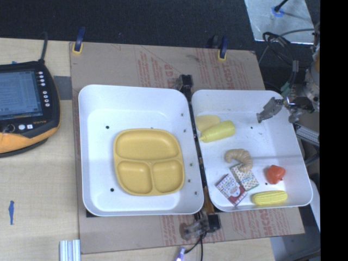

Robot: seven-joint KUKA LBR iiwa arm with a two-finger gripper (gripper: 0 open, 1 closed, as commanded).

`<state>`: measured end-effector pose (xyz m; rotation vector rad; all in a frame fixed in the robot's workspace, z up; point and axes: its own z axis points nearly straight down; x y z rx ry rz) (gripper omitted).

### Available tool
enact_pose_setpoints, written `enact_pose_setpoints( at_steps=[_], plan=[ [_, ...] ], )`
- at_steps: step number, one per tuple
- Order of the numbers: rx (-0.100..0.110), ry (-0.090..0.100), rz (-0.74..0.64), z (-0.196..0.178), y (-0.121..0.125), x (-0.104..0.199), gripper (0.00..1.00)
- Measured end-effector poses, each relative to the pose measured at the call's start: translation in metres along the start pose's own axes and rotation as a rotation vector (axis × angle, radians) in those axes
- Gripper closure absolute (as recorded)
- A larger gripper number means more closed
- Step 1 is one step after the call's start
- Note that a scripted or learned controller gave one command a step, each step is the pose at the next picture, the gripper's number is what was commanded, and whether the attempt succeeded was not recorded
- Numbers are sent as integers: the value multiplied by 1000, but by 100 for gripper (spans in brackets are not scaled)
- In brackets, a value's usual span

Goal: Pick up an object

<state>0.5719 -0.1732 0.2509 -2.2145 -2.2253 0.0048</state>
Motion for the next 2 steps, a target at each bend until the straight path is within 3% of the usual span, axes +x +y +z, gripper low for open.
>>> enact_pose_setpoints(
  at_steps=[1,2],
  plan=[
    [5,2,-1,162,-31,42,0],
    [-4,-2,-6,146,-28,40,100]
  ],
)
